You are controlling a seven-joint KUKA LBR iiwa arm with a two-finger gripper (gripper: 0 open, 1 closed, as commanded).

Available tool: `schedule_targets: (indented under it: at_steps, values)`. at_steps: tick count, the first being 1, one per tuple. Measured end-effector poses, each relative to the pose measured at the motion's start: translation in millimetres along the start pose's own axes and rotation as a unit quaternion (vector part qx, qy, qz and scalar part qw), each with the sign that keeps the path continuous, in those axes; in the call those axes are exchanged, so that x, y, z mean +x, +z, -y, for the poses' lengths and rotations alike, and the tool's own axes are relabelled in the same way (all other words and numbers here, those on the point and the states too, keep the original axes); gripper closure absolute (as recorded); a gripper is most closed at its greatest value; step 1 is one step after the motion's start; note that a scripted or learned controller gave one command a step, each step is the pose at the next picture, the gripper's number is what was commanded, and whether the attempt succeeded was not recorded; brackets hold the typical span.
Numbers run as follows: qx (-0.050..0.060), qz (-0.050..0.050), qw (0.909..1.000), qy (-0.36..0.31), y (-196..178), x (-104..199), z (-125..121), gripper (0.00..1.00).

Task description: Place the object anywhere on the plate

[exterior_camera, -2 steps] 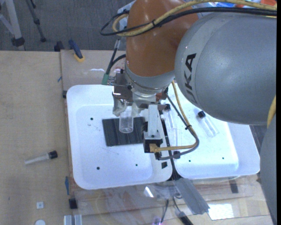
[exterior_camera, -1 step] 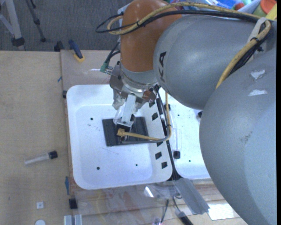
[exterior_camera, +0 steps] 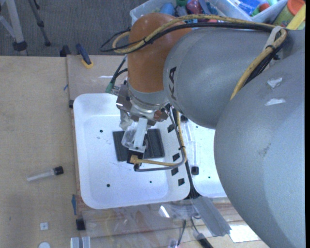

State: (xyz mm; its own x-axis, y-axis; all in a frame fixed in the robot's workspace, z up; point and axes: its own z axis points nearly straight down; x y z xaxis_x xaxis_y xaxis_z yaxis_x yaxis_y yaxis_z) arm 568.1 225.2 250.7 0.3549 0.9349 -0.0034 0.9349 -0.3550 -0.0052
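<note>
The arm (exterior_camera: 203,82) reaches in from the right over the left bin (exterior_camera: 92,184). Its gripper (exterior_camera: 134,141) hangs just above a dark plate (exterior_camera: 156,144) lying mid-bin. Whether it grips anything I cannot tell, nor can the object be made out.

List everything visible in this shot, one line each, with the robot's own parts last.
white bin: one, white, left of centre on the bench.
dark flat slab: one, black, lying in the white bin under the end effector; cannot tell if it is the plate.
syringe-like tube: one, clear with black cap, on the bench left of the bin.
crate of toys: one, mixed colours, top edge.
arm: one, grey with orange band, from the right.
end effector: one, pale, over the slab.
</note>
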Motion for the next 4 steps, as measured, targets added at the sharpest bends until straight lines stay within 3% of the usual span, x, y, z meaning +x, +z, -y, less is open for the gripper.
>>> schedule_targets:
  at_steps: [1, 2, 3, 4]
  values:
    - [-0.001, -0.001, 0.9986, 0.052, -56, -22, 58, 1.00]
    - [0.000, 0.000, 0.9928, -0.120, 50, -33, 83, 1.00]
    - [-0.002, -0.001, 0.9953, -0.097, 3, -3, 6, 1.00]
    - [-0.001, 0.000, 0.9914, -0.131, 5, -32, 84, 1.00]
